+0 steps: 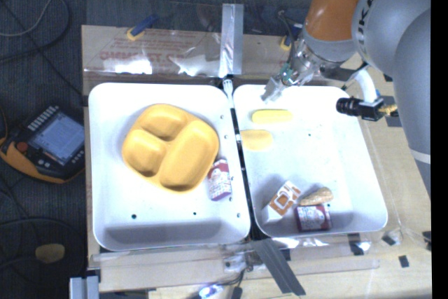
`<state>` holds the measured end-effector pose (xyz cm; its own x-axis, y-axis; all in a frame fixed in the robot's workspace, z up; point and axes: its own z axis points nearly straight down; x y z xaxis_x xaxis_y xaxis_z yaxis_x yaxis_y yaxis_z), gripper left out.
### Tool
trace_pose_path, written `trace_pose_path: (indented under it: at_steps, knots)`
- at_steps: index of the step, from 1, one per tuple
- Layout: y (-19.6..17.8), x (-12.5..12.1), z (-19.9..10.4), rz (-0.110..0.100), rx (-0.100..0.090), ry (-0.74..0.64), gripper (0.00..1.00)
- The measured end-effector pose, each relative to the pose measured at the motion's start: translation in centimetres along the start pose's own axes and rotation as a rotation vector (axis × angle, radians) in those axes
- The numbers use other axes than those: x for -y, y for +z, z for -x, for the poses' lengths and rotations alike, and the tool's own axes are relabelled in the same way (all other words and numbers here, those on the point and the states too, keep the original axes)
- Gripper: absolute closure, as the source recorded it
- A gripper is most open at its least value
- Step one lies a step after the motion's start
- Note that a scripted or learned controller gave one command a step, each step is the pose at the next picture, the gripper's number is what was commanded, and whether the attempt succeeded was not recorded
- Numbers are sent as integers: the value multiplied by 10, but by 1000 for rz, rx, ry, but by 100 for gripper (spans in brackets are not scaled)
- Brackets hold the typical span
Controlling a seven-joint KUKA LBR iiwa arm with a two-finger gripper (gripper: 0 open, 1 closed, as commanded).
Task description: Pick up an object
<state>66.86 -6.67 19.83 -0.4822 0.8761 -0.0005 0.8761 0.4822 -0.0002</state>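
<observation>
The gripper (273,89) hangs at the right bin's (350,171) twelve o'clock edge; I cannot tell how it's set. A yellow bar (271,116) lies just below it at six o'clock. A small box (283,199) and jar (312,218) sit near the front. Bread (170,145) fills the left bin (112,213).

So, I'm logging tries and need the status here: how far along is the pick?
Nothing looks picked yet. The tool hangs over the far edge of the right bin, just above the pale yellow oblong piece, which lies flat on the bin floor. In hand: an approach, probably to that piece. Left: descend, grasp and lift. Whether the tool is open is unclear.
</observation>
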Motion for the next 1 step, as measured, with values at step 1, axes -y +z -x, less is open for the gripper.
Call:
trace_pose_path:
  at_steps: [1]
  knots:
    - [-19,-15,-79,1,0,-200,100]
